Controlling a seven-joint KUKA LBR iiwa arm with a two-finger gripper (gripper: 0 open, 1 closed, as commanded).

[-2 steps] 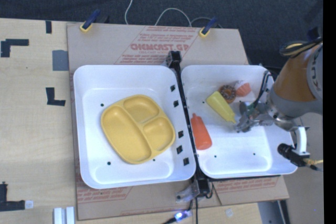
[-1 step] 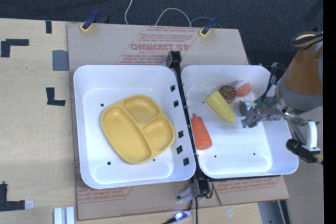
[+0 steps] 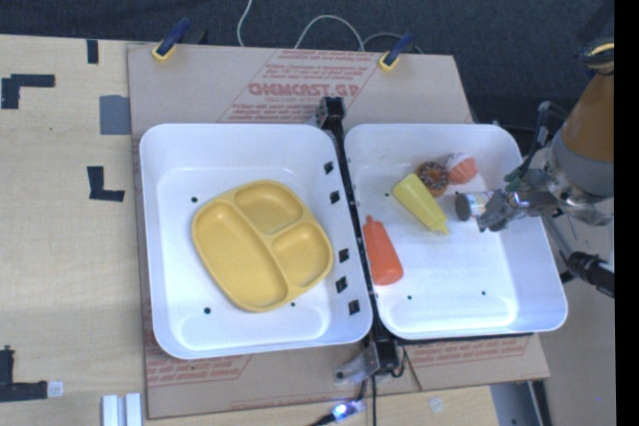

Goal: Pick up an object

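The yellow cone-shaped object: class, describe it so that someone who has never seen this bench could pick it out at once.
Find the right-hand white bin, the one the arm reaches into. In its upper middle lies the yellow cone-shaped object, tilted, just left of the gripper. The orange piece near the divider is lower, and the small brown round item sits right above it; it alone is yellow there.
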